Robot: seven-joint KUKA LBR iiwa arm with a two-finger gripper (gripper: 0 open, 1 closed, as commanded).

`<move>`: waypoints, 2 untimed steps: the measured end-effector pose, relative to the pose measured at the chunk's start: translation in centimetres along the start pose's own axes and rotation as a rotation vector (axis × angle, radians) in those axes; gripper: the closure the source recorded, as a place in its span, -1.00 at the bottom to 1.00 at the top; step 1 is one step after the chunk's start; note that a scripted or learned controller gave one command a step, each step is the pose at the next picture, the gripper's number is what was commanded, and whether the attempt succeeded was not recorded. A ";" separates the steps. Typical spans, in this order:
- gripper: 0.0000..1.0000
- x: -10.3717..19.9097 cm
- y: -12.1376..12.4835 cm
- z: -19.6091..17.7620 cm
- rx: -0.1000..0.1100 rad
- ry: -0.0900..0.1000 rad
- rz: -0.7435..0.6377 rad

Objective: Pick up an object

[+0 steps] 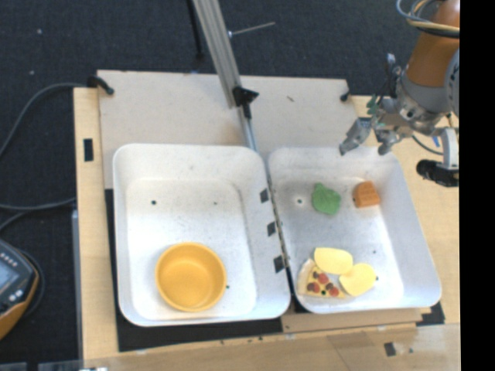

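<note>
Orange block (366, 194) sits untouched near right bin's (414, 230) far edge; gripper (365, 140) hovers above that rim, fingers spread, empty. Approach step; next: descend over block, clamp.

Pizza slice (318, 284) partly hidden under two yellow pieces (344, 270).
</note>
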State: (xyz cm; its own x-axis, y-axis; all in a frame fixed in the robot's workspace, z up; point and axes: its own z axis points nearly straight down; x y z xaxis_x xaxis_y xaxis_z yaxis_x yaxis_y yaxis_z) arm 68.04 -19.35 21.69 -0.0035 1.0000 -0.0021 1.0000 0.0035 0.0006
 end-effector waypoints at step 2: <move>-1.00 -0.4 -0.8 4.5 0.003 0.000 0.003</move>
State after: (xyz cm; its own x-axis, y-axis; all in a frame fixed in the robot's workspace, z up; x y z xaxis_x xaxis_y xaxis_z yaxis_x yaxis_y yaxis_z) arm 67.27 -19.73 17.20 -0.0003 1.0000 -0.0020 1.0000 0.0003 -0.0025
